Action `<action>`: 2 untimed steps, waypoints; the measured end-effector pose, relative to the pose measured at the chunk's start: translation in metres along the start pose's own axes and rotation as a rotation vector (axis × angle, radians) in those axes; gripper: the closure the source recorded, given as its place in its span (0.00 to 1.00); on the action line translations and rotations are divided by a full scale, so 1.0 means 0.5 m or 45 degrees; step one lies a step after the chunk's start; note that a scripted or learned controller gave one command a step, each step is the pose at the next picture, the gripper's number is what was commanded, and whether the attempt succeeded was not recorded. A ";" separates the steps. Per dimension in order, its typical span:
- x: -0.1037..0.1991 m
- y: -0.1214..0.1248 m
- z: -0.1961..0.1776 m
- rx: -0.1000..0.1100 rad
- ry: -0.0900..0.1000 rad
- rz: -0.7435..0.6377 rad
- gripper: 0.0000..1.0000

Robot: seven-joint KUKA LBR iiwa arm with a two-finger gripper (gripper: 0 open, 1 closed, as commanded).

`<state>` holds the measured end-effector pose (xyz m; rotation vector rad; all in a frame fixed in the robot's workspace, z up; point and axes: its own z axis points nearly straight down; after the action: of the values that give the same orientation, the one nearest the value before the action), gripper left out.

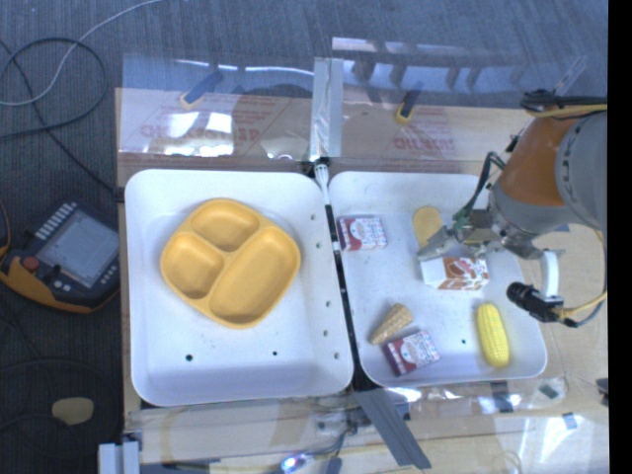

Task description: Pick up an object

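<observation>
Far left, on the dark grey carpet, a teach pendant with an orange-yellow edge lies among some loose cables. Next comes the counter, with taped clear plastic sheeting along the back. The left bin holds one thing: a yellow three-compartment plate, sitting a bit left of the middle.

The right bin has six items. Two small red-and-white packets: one near the divider toward the back, lying roughly across the bin, and the other near the front edge, tilted. One ice-cream cone sits just behind that front packet, its long axis slanted with the wide end up-right. One flat yellow chip-like piece lies toward the back. One white carton with red print is right under the tool, touching or nearly so. One corn cob lies near the front right corner, long axis running front to back.

The grey arm with its orange band comes in from the right. The tool's tips are low over the carton; open or clamped, can't tell from here.
</observation>
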<state>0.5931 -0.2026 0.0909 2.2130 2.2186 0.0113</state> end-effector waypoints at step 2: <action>0.050 0.015 0.001 0.000 -0.005 0.226 0.00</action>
<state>0.6007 -0.1776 0.0903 2.3999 2.0122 0.0079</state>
